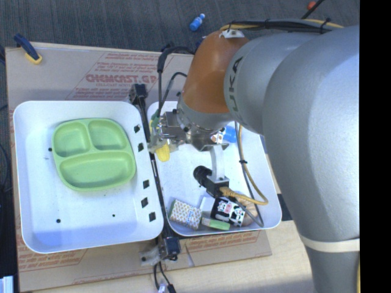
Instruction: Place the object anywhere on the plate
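Left bin (24,163): green plate (95,154) with three compartments, lying flat.
Right bin (183,182): yellow object (162,154) by left wall; patterned box (185,214), green stick (214,224) and black-and-white pack (227,211) along near edge; blue item (230,134) far right, partly hidden by arm (293,102).
Gripper (160,136): over right bin's left side, just beside yellow object; open or closed, cannot tell.
Yellow object: in right bin, apart from plate.

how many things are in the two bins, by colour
green: 2, plate and stick
yellow: 1, lump
blue: 1, piece
patterned: 1, box
black and white: 1, pack
total: 6
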Action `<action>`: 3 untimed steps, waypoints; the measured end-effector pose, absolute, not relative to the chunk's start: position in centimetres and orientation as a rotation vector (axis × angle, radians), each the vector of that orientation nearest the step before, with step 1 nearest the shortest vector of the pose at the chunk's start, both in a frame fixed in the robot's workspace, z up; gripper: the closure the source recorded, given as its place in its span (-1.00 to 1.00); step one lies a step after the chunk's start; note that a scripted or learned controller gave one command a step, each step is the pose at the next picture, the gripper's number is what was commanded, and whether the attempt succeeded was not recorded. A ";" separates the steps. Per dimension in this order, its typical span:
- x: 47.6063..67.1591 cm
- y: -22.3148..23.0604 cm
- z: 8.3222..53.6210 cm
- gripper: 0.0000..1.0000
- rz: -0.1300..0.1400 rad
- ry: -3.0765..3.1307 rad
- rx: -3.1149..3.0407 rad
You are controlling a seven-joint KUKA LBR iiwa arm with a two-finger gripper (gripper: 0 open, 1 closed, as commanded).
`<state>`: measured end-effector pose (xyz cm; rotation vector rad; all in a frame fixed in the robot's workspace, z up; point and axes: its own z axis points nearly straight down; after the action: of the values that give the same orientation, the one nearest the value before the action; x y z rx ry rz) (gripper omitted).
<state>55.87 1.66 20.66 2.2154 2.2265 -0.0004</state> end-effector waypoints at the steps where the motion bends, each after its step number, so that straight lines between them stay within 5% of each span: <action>1: 55.4 -7.5 21.5 1.00 -0.002 2.225 2.217; 2: 47.8 -3.0 28.7 1.00 0.000 2.229 2.215; 3: 50.6 -0.1 27.3 1.00 -0.002 2.229 2.214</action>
<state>50.65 -0.09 27.34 2.2137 2.2289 -0.0015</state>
